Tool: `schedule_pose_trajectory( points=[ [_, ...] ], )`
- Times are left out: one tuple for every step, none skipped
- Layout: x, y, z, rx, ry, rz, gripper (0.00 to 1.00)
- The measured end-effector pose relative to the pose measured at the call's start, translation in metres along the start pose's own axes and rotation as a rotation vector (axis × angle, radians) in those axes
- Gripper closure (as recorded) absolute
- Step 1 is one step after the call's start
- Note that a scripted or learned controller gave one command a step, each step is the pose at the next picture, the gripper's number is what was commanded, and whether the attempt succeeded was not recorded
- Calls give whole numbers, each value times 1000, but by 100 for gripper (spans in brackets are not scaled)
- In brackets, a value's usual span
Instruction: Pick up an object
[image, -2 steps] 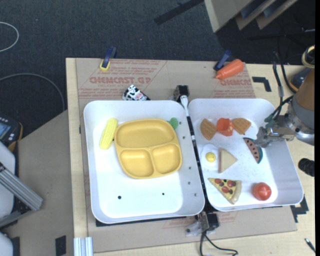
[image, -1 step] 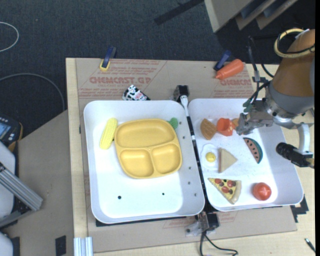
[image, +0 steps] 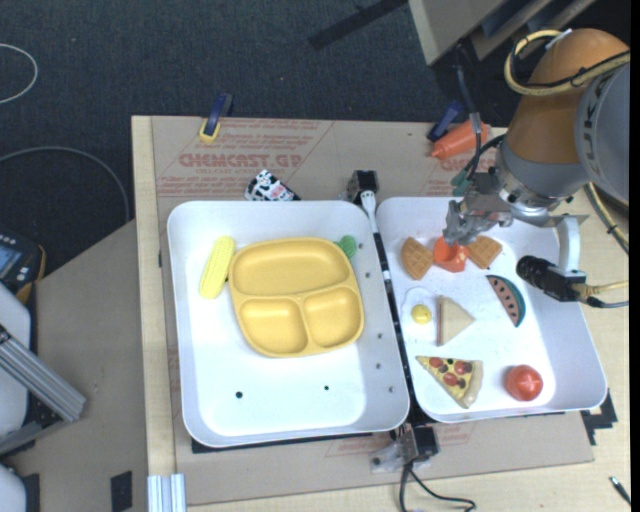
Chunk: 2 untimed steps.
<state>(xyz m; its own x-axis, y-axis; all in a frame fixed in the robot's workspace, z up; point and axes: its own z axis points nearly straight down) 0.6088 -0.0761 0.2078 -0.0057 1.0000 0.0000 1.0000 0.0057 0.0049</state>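
At left centre you see a corn cob beside the yellow divided tray in the left bin. Right of centre, in the right bin, the gripper hangs low over a small orange-red piece between two waffles; you cannot tell its opening or whether it grips. A watermelon slice, pizza slice and tomato lie lower right.

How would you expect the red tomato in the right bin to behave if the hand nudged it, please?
The red tomato looks round, so it would probably roll. Its glossy skin suggests hard, light plastic, likely slippery. It lies near the right bin wall, which may stop it.
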Motion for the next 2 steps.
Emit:
schedule_pose_trajectory(
  points=[
    [33,42,-3,-1,-1,2,100],
    [31,59,-20,-1,-1,3,100]
  ],
)
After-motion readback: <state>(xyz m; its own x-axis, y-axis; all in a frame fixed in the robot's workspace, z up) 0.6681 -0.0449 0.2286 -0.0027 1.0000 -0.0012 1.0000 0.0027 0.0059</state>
